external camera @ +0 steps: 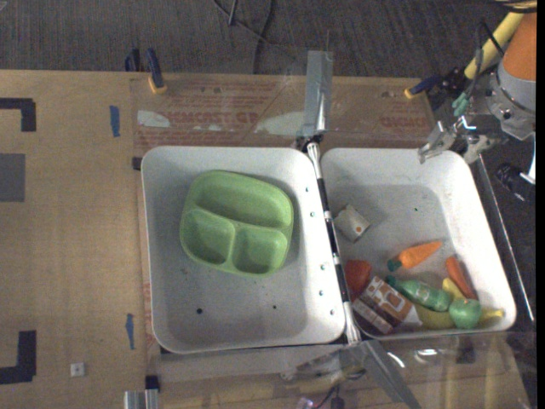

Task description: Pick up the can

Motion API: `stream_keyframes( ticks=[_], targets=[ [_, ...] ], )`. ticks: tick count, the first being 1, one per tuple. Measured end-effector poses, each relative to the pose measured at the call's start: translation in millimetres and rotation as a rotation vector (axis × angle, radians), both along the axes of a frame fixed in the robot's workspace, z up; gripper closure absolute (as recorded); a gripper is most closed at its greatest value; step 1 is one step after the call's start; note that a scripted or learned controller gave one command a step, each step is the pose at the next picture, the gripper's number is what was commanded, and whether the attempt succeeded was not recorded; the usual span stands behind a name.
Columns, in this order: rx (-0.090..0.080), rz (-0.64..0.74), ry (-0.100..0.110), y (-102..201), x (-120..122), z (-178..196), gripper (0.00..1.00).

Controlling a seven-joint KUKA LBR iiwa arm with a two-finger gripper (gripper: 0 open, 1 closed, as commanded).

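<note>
my claw [450, 143] upper right over right bin [400, 170] rim, fingers apart and empty, can [382, 304] lower right among toys

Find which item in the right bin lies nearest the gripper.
The small white can, alone near the divider. The carrot, bottle and other toys are heaped at the bin's near end, farther from the gripper.

Even, soft overhead light. Both white bins [170, 313] bright, nearly washed out. Faint shadow under green divided plate [237, 222]. Dim floor at top. Overall image grainy, slightly soft; arm [511, 75] blurred.
</note>
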State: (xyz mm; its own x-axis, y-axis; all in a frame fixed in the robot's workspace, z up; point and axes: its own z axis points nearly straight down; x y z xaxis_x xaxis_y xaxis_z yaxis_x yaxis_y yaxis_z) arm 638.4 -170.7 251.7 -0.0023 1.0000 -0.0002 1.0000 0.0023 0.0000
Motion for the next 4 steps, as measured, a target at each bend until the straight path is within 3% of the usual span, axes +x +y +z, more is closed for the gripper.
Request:
stream_keyframes(
  ticks=[1,2,3,4],
  targets=[
    [0.000,-0.082,-0.002,52.8,-70.2,-158.2,0.00],
    [-0.002,-0.268,-0.007,56.2,-2.3,-163.4,0.00],
    [0.001,-0.517,-0.006,45.4,-22.7,-163.0,0.00],
    [-0.001,-0.776,-0.004,-0.9,8.1,-164.5,0.00]
  ],
)
